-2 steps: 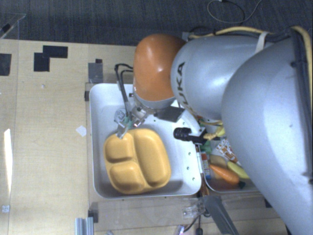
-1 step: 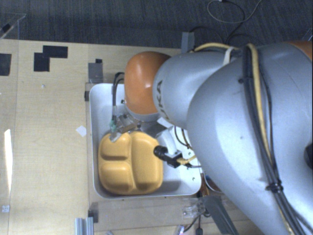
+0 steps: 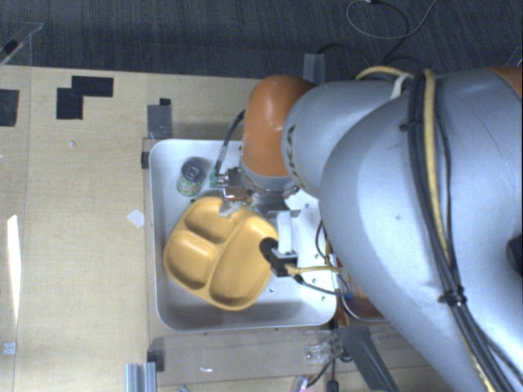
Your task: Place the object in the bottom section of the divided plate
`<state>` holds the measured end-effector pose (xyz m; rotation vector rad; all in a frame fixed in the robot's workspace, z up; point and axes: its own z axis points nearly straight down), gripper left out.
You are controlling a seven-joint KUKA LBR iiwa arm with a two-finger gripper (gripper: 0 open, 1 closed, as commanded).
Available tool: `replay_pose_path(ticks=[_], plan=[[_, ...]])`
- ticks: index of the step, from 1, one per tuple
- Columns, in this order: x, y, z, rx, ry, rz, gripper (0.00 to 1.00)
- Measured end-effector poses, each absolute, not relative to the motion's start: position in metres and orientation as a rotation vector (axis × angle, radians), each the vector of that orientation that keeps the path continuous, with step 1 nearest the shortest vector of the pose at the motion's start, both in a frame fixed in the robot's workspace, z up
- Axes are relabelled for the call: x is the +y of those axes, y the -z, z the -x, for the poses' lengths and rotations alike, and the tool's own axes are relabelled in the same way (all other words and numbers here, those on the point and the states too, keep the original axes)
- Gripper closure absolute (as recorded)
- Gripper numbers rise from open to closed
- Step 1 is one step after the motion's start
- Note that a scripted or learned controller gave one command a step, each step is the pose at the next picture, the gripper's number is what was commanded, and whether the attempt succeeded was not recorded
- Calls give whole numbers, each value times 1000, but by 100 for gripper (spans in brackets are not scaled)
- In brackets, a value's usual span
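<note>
Shallow white plastic bin (image 3: 167, 300) sits on pale wooden bench (image 3: 73, 243). Yellow divided plastic plate (image 3: 216, 256) lies in bin, centre-left, tilted. Small round can w/ green label (image 3: 191, 176) stands in bin's far-left corner, just behind plate, near but apart. Grey KUKA arm w/ orange band (image 3: 392, 178) comes in from right, over bin's right half; its wrist end sits just behind and right of plate. Black tape patches (image 3: 82, 95) on bench far left, well apart from bin.
</note>
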<state>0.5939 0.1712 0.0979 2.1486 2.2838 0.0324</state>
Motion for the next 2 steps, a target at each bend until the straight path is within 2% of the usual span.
replay_pose_path(ticks=[1,2], plan=[[173,-98,-574,2334,-42,-2055,100],[148,-198,-530,2529,-10,-1853,100]])
